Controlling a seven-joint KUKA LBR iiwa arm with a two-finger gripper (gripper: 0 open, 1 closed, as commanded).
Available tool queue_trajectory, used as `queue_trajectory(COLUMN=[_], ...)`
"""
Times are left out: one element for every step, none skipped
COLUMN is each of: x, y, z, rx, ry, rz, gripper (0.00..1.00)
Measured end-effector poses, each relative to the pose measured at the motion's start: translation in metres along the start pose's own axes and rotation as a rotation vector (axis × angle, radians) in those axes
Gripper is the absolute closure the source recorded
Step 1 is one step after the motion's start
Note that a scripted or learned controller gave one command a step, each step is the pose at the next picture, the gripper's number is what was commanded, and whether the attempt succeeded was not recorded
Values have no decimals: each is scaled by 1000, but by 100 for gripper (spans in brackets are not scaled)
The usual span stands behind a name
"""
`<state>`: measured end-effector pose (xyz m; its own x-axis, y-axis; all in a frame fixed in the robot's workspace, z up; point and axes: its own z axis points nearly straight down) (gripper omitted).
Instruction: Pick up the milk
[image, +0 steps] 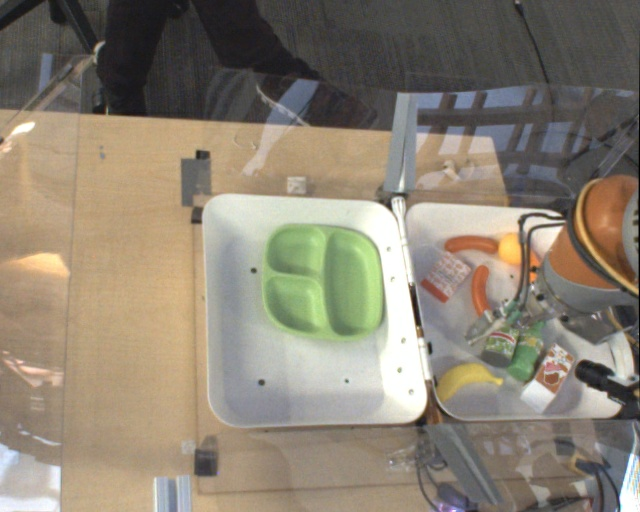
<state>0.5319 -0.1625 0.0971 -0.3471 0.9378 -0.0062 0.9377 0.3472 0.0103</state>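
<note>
Here the gripper (505, 325) hangs over the milk (553, 377); finger state unclear, labels unreadable

The milk (553, 374) is a small white carton with a red patch on its upper face. It lies tipped on its side at a slant in the near right corner of the right bin (440, 225), just right of a green bottle (526, 352) and well right of the banana (468, 379).
</note>
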Motion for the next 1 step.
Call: queue_trajectory(x=[-2], y=[4], z=[-13], rx=[-9], ry=[-8], rz=[-2], gripper=[100])
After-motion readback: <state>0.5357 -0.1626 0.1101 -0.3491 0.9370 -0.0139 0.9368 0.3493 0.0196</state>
